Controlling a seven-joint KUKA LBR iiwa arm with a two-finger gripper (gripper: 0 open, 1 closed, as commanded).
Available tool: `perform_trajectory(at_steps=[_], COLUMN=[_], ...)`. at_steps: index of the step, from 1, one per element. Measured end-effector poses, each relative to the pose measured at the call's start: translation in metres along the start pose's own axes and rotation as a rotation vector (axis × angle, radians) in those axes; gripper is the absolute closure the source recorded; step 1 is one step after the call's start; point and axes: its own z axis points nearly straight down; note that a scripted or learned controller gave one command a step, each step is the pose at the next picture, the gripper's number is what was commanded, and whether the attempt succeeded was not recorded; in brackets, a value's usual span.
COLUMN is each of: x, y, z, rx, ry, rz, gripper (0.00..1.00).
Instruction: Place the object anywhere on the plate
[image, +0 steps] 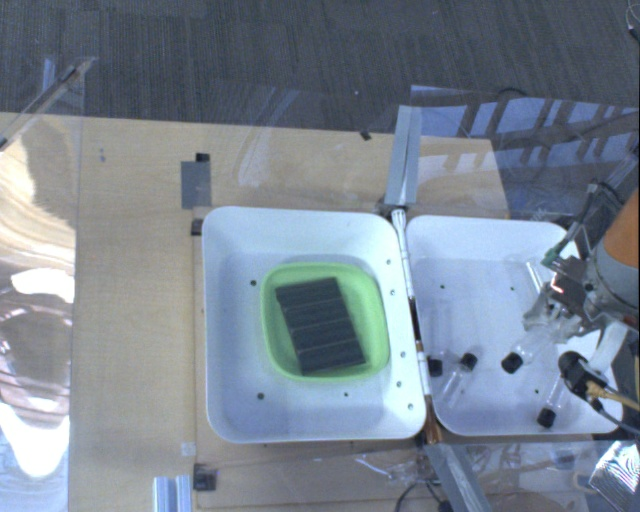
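A green square plate (373, 322) rests in the left white bin (230, 300). A dark grey ribbed rectangular block (320, 326) lies flat on the plate, roughly centred and turned slightly off the plate's axes. My gripper (565, 298) hangs over the right side of the right bin (450, 250), well apart from the plate and the block. The arm's orange band (622, 240) shows at the frame's right edge.
Several small clear tube-like pieces with black ends (512, 362) lie scattered on the right bin's floor near its front. A metal divider rail (403, 160) runs back from between the bins. The wooden bench (120, 300) extends to the left.
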Motion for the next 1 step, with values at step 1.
perform_trajectory(at_steps=[1], x=[0.0], y=[0.0], z=[-0.0001], rx=[0.0], ry=[0.0], rz=[0.0], gripper=[0.0])
